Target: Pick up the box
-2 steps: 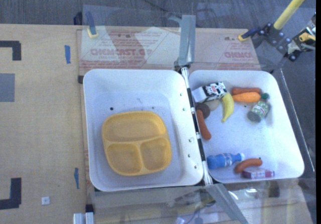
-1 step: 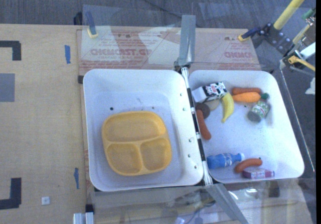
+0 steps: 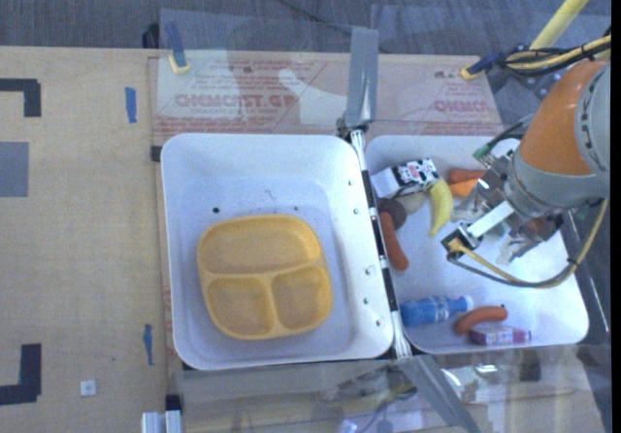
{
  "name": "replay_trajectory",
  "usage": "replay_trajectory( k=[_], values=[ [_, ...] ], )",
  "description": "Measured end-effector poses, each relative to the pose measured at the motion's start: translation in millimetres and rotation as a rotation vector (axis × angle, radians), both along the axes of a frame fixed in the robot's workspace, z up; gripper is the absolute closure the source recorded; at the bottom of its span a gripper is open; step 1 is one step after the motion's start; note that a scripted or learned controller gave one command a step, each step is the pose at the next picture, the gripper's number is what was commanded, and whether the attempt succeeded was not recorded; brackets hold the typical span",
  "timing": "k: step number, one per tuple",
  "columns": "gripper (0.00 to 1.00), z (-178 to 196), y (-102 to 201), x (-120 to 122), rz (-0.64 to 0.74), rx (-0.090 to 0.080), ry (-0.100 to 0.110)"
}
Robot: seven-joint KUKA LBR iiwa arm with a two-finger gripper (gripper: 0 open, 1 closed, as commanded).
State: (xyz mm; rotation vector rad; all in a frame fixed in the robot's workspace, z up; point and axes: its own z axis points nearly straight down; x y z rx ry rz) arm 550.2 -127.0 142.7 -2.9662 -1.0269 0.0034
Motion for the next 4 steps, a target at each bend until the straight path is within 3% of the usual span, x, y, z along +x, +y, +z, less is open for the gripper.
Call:
replay_trajectory(
  k=[1, 2, 3, 4],
  values=[
    [0.0, 242, -27, -35, 0.109, -0.002, -0.002],
    [0.0, 54, 35, -49, 0.199, 0.0, -0.001],
    [1.0, 63, 33, -49, 0.192, 0.0, -0.001],
    [0.0, 63, 33, -49, 0.192, 0.001, 0.0]
  ],
)
